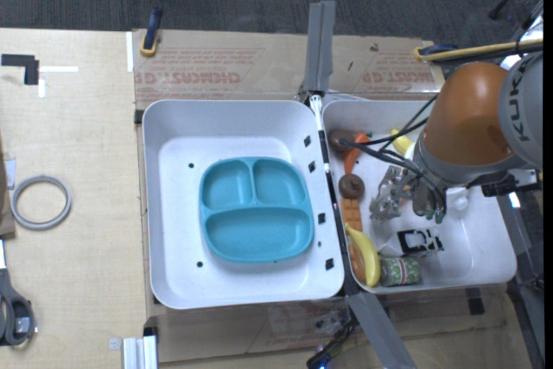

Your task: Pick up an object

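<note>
Banana [363,253] seems the likeliest pick: it lies in the right bin [484,268] along that bin's left wall, near the front left corner, with its long axis running from back to front and curving slightly. Just beside its front end, toward the bin's front edge, a green can [400,271] lies on its side. Behind the banana along the same wall sit a brown round piece [351,185] and an orange carrot-like piece [351,155]; an orange strip lies between the round piece and the banana.

The gripper [390,194] hangs over the middle of the right bin, under the arm's orange band [467,121]. Whether it is spread or pressed together I cannot tell; the metal parts blur together against the white floor, and nothing is visibly held.

From the gripper the banana lies toward the bin's left wall and front edge, near but apart. I judge the grasp should cross the banana's short width, closing from left to right, though the wall leaves little room on that side. A small black-and-white item [420,241] lies just in front of the gripper.

The left bin [164,212] holds a blue divided plate [257,209].
</note>
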`<state>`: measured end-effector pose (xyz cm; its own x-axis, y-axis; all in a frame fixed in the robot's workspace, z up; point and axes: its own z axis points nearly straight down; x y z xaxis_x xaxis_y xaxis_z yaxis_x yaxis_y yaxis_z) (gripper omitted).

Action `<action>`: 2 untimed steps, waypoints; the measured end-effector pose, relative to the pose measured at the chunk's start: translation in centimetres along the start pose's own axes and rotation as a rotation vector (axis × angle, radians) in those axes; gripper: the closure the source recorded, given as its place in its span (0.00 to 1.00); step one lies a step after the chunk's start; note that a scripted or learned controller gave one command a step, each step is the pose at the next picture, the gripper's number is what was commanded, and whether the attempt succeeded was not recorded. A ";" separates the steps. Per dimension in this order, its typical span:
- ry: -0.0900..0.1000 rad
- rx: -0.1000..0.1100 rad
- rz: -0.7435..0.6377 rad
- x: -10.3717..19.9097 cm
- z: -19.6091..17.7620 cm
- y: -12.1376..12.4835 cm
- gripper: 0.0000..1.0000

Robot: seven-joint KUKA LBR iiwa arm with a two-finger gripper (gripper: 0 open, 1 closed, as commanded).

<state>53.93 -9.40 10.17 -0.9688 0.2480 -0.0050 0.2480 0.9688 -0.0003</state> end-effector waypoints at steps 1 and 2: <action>0.002 0.000 0.061 -3.9 1.0 -9.6 1.00; 0.013 -0.001 0.060 -3.6 1.2 -9.5 0.00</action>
<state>55.11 -19.54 8.96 -0.9521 0.3055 0.0081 0.3056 0.9522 0.0002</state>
